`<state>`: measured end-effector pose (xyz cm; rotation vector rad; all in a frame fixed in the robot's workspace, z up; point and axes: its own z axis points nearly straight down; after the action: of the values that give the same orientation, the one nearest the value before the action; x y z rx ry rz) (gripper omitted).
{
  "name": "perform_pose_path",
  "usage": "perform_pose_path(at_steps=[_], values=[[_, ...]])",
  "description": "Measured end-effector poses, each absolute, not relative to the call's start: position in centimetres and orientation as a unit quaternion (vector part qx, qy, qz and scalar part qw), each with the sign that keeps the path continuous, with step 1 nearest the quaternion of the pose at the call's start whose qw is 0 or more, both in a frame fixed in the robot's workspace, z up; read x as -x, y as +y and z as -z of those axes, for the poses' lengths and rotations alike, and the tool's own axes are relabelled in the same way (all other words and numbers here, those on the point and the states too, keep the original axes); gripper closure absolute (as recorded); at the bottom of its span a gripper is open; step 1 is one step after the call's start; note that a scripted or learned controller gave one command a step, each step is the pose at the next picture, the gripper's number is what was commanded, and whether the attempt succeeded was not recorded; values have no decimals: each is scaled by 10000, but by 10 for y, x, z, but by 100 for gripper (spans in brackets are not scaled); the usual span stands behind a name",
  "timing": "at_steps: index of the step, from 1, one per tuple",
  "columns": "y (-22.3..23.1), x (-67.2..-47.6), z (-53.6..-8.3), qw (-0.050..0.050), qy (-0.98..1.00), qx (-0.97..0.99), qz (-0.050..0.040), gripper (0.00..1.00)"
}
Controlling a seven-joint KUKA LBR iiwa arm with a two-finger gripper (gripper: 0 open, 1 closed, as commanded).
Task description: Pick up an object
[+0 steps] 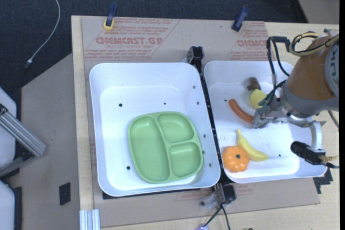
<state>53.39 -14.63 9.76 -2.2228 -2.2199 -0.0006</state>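
Note:
The right bin holds several toy foods. An orange-red sausage lies near its middle, with a yellow fruit and a small brown piece just behind it. A banana and an orange pumpkin rest at the front left. My gripper is low in this bin, right beside the sausage's right end and just in front of the yellow fruit. The wrist's bulk hides the fingertips.
A green divided plate lies in the left bin. The arm's orange band hangs over the right bin's right side. Black clips join the bins at the back. Cables trail from the arm.

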Motion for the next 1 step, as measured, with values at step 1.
perform_pose_path(at_steps=[1], values=[[-142,-525,-150,-22,-7073,7069,11,100]])
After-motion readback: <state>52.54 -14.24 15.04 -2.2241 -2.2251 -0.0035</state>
